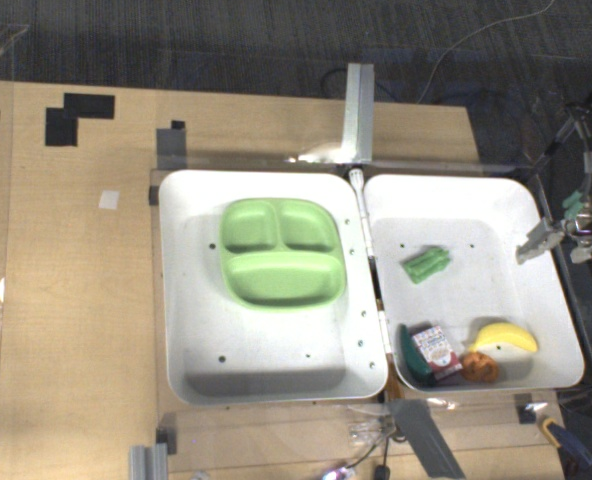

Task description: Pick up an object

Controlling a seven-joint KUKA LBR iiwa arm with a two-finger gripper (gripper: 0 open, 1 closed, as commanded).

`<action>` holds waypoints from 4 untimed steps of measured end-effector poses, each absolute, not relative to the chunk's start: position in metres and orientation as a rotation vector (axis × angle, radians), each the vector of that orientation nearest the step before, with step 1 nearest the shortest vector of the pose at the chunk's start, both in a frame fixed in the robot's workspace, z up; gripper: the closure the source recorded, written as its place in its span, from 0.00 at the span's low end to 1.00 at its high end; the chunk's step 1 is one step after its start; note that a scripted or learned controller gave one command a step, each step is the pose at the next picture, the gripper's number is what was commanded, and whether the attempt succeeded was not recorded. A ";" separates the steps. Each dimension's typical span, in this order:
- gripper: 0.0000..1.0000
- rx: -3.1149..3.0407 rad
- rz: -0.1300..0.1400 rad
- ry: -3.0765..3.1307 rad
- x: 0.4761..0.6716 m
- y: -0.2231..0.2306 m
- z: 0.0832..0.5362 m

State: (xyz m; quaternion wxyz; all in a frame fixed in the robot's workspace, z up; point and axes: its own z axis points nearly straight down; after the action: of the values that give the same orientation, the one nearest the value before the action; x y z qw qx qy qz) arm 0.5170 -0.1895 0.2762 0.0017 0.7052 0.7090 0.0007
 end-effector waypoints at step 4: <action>1.00 2.058 0.023 2.352 0.583 -0.099 0.103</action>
State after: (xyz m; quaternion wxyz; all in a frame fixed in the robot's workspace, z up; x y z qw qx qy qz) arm 0.5831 -0.0993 0.1033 0.0078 0.6585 0.7525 0.0074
